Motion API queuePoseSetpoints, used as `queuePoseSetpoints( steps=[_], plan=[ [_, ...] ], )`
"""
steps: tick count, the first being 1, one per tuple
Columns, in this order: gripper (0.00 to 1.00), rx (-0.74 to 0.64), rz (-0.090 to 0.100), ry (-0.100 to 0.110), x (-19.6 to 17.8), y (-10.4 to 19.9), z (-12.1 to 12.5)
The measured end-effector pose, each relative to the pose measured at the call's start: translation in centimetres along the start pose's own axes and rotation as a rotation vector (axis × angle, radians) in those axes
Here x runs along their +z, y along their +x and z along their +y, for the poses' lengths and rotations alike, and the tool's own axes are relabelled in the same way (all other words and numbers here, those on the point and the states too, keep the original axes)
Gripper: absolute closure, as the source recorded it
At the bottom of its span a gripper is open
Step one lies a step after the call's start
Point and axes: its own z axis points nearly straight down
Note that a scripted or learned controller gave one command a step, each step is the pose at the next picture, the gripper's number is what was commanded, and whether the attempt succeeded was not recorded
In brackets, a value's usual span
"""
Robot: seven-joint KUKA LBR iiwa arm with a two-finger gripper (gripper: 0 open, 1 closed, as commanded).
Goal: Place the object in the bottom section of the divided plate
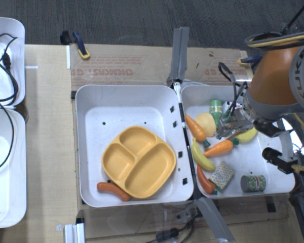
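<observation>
Camera view: two white bins sit side by side at mid-frame. The left bin (88, 135) holds a yellow divided plate (139, 161), turned at a slant, with two small sections toward the upper left and one large section toward the lower right. A sausage (113, 190) lies on the bin floor at the plate's lower left edge, touching or just under its rim.

The right bin (278, 184) holds the toy food. The arm (276, 77) comes in from the right of the frame, its orange band at upper right, and the gripper (232, 128) is low over the upper middle of this bin. Whether its fingers are spread or pressed together cannot be told, and nothing can be seen pinched between them.

Just below the gripper lies a carrot (220, 147), touching or nearly touching it. To the gripper's left are a pale lemon (206, 124) and a second carrot (195, 128); a green can (216, 107) stands just above and left. A yellow piece (247, 135) lies at the gripper's right. Lower left lie a banana (202, 157) and a red pepper (205, 182), with a speckled sponge (222, 175) beside them. A tin (253, 183) lies at the lower right, well apart from the gripper.
</observation>
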Motion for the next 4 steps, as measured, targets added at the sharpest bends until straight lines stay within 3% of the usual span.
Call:
queuePoseSetpoints(
  steps=[1, 2, 3, 4],
  plan=[
    [1.00, 0.121, 0.000, 0.005, 0.1, 6.7, -2.2],
    [1.00, 0.183, -0.001, 0.003, -2.3, 7.5, -4.0],
    [1.00, 0.608, -0.002, 0.006, 0.1, 1.6, -5.3],
    [1.00, 0.588, -0.001, 0.006, 0.2, 7.0, -4.2]
  ],
)
